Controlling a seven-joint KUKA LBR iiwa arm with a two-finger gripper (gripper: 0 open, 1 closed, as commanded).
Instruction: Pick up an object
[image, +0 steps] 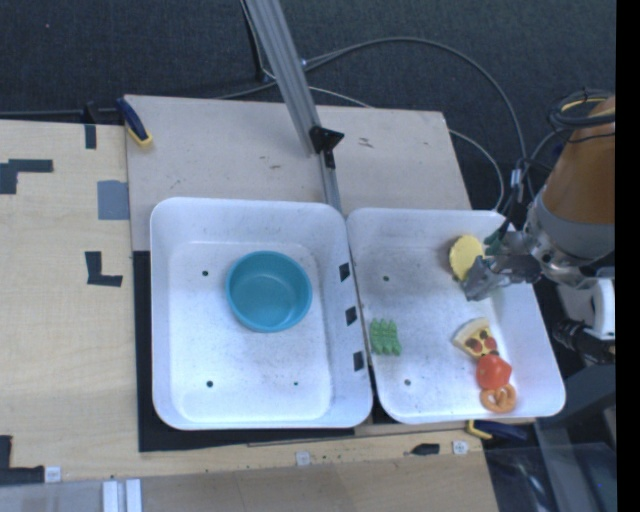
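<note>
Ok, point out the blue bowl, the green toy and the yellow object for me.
blue bowl (268, 290): camera view, middle of its inside, left bin.
green toy (385, 337): camera view, centre of its ridged top, right bin.
yellow object (464, 256): camera view, its rounded top, beside the gripper (478, 281).

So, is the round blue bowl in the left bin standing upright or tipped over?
Upright: the round blue bowl shows its open mouth and inner floor to the overhead camera, with its rim level in the left white bin.

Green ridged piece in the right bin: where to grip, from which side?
Take the green ridged piece across its short width, coming straight down from above. It lies flat and alone on the right bin's floor near the divider, its long axis running toward the bin's front, leaving room for the pincer on both flanks.
</note>
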